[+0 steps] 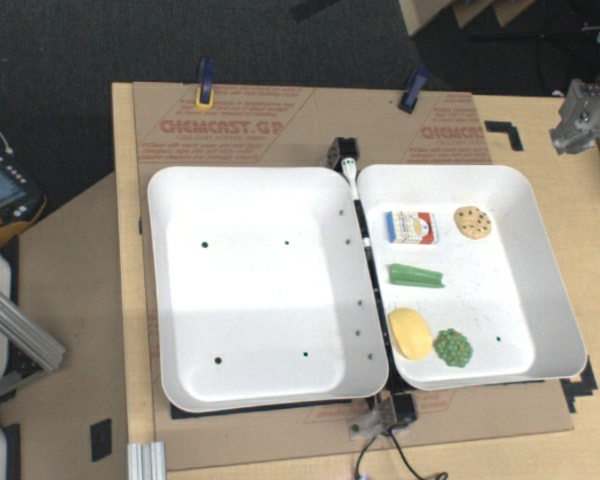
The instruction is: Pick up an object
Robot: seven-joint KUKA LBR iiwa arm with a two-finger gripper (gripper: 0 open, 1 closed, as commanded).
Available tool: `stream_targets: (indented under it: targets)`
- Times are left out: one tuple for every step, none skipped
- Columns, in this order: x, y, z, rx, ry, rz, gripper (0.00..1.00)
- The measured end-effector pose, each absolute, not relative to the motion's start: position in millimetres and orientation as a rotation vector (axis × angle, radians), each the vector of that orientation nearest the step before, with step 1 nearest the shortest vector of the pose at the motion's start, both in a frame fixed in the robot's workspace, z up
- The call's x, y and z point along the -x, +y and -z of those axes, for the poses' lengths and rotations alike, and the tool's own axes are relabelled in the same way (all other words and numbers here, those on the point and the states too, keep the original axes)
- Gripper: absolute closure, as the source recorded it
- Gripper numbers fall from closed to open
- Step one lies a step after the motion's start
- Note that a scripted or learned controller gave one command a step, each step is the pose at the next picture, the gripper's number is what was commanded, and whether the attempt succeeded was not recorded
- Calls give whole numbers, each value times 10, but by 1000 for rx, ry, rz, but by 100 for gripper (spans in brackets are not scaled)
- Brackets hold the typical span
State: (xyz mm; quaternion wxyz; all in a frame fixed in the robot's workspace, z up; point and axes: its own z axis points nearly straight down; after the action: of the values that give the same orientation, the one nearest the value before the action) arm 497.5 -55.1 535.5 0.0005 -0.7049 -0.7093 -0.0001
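**benchwatcher:** So here's the setup, biggest stuff first. Brown cardboard-covered tabletop [280, 118] with two shallow white bins side by side. The left bin [170, 298] is the landmark I'll use for everything. The right bin [540, 268] butts up against its right wall, and all the goodies are in that one. The tool [578, 120] is parked way off, well beyond the right bin's far right corner, up at the frame edge. It's just a grey metal lump from this angle, so I honestly can't tell whether it's open or closed. Nothing's in it that I can see.

**gripnerd:** What's on offer, then?

**benchwatcher:** Going by size: a yellow lemon-shaped thing [411, 333] just right of the left bin's near right corner, a little white-blue-red carton [412, 228] further back along that same wall, a green bean pod [416, 277] between those two, a bumpy green broccoli piece [454, 348] touching or nearly touching the lemon's right side, and a round cookie [472, 222] just right of the carton.

**gripnerd:** Which would you go for?

**benchwatcher:** My guess is they're all light toy food, probably hard plastic, so weight's no issue but slipping is. The lemon looks smooth and rounded, likely to squirt out, and it sits close to the wall. The carton has flat sides and open space around it, so I'd pinch it across the short width. The cookie lies flat, tough to get under.
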Motion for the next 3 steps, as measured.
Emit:
stream_targets:
  targets:
    - [-4890,4,-5045,2211,-2226,-4,100]
    - [-4834,525,-4628,2212,-2225,-6,100]
    - [-4978,876,-4958,2219,-2227,7,100]
